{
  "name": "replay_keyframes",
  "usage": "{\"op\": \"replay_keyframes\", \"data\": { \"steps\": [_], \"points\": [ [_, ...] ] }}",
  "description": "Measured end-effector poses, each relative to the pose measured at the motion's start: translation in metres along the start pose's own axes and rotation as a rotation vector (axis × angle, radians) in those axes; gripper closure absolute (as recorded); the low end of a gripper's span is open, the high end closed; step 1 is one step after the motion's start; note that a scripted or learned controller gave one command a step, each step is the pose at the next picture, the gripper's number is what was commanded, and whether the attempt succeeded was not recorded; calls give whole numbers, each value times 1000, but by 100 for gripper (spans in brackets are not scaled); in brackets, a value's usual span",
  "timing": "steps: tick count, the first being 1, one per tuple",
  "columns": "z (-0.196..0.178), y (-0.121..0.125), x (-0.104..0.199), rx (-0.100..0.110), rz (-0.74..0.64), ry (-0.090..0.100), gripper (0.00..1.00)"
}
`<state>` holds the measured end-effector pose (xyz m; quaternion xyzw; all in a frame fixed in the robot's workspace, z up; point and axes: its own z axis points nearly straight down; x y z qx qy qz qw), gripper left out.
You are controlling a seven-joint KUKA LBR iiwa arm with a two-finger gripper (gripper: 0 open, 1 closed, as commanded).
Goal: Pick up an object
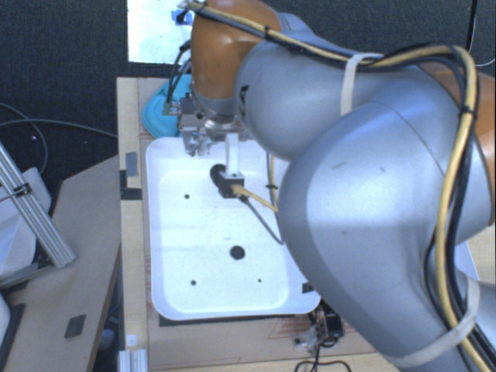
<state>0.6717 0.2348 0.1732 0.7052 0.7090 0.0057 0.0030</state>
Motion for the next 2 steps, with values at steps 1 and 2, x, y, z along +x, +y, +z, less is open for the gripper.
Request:
{"op": "replay_keyframes", "data": {
  "steps": [1,2],
  "points": [
    [12,-3,-39,11,7,-5,100],
    [45,-34,-65,16,7,-5,100]
  ]
}}
